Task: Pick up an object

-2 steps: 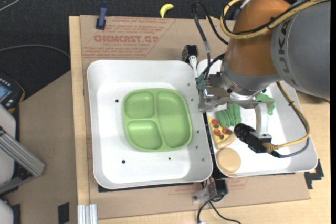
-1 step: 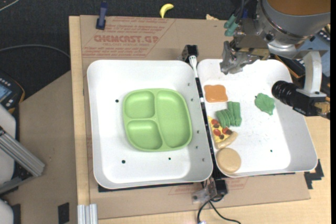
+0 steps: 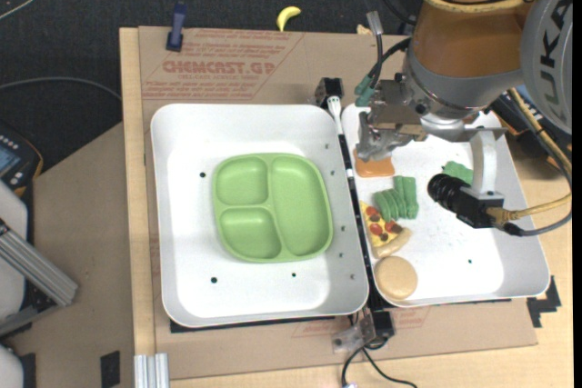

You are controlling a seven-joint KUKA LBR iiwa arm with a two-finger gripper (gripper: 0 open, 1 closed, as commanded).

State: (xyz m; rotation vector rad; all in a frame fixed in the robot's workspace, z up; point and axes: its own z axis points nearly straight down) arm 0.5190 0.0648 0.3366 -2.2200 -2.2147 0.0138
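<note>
gripper (image 3: 371, 150) low in right bin (image 3: 509, 273), over orange slab (image 3: 375, 167) (contact unclear), finger state can't tell, green tray (image 3: 271, 205) in left bin (image 3: 182, 195)

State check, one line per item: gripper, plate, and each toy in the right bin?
gripper: low in the right bin, directly over the orange piece; grasp not visible
orange piece: flat, partly under the gripper
green divided plate: upright, in the left bin
green ridged toy: lying flat
pizza slice toy: flat
round tan toy: flat at near edge
</note>
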